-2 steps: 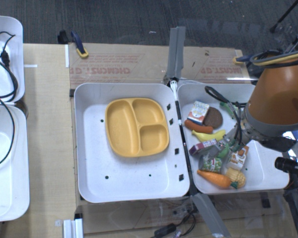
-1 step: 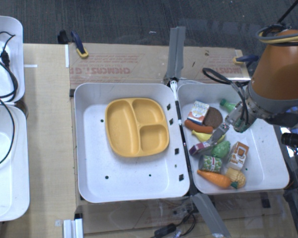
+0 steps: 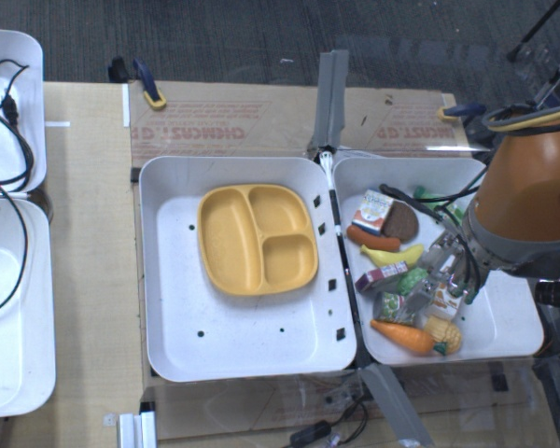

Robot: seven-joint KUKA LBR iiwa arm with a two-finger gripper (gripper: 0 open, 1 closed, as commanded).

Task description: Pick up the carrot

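Observation:
The carrot (image 3: 403, 336), orange with a green stub at its right end, lies flat near the front edge of the right bin (image 3: 509, 334). Its right end lies next to a yellow corn cob (image 3: 446, 333). My gripper (image 3: 451, 275) hangs over the middle of that bin, above and to the right of the carrot and apart from it. It sits amid the pile of toy food, and the orange-banded wrist (image 3: 527, 194) hides the bin's right side.
The right bin also holds a banana (image 3: 393, 255), a red sausage (image 3: 372, 239), a small carton (image 3: 371, 213), a brown disc (image 3: 402, 223), a purple packet (image 3: 392, 276) and green pieces (image 3: 413, 283). A yellow divided plate (image 3: 258, 239) sits in the left bin (image 3: 168, 325).

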